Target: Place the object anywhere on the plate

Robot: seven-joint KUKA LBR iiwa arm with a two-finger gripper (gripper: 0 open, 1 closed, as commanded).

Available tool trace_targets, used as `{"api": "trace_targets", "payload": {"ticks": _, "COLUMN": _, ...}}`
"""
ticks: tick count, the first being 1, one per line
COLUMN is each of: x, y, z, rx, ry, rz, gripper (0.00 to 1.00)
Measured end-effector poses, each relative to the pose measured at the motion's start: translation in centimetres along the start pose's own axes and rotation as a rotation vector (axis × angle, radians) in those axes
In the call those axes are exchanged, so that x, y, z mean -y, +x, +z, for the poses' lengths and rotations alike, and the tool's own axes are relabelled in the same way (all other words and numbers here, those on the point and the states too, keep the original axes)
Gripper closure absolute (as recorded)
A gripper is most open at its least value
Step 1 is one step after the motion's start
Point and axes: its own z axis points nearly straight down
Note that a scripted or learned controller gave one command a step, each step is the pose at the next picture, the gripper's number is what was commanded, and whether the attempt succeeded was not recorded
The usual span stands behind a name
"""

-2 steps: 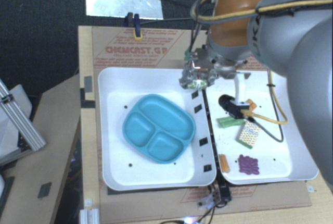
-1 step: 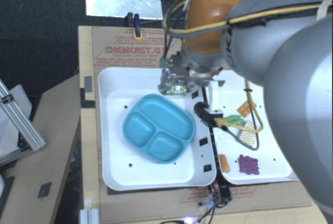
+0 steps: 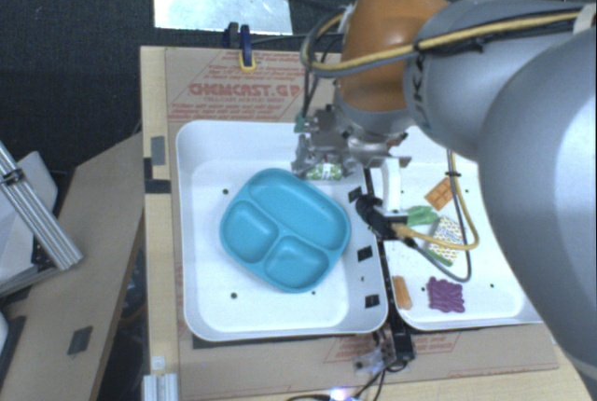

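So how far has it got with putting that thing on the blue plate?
Partway, it seems. The pincer hangs over the far rim of the blue plate in the left bin, with a small green-and-white object at its tip; whether it is truly gripped is hard to tell. Nothing rests on the plate yet, so setting it down is left. Other items, like the purple piece, lie in the right bin.

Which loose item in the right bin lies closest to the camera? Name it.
The purple bunch-shaped piece, in the right bin's near part. The small orange stick beside it ends slightly higher; the green and orange pieces lie farther back.
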Motion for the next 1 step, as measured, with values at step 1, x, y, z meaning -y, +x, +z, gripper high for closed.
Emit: {"api": "trace_targets", "payload": {"ticks": 1, "x": -0.04, "y": 0.03, "z": -0.02, "rx": -0.001, "ry": -0.001, "rz": 0.000, "gripper": 0.00}}
